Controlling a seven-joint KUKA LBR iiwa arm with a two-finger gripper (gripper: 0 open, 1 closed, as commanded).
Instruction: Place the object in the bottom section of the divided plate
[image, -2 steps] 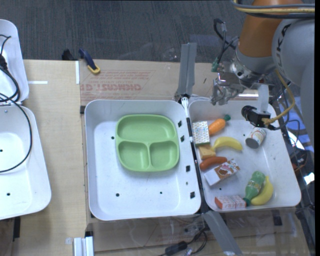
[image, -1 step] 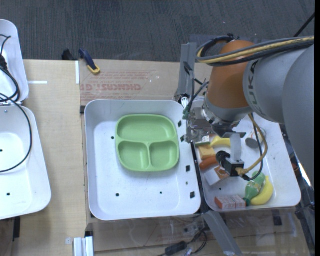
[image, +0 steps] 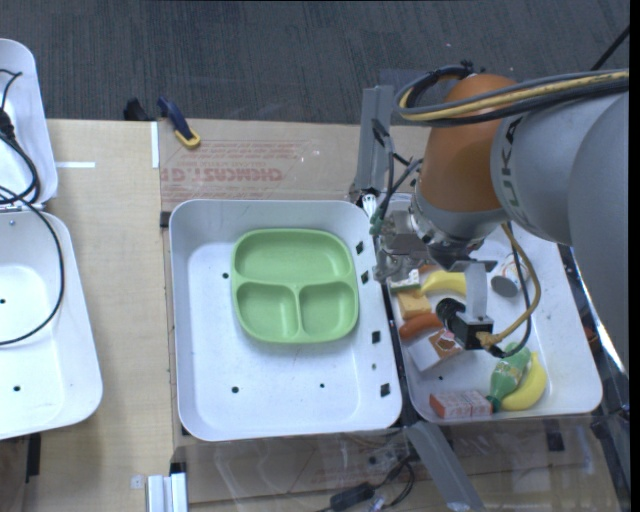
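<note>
Toy food (image: 420, 325) lies heaped under the gripper (image: 425, 285); you cannot tell its finger state. Pieces look light, rigid, probably slick: take one across its middle.

A dark grey carpeted floor (image: 250, 50) runs across the top of the view. Below it lies the pale wooden counter (image: 100, 160), with a sheet of brown cardboard (image: 260, 165) bearing red print laid flat on it. A small blue-and-yellow clamp (image: 178, 123) sits at the counter's far edge. Black cables (image: 30, 180) loop at the left. Light is even and soft.
</note>
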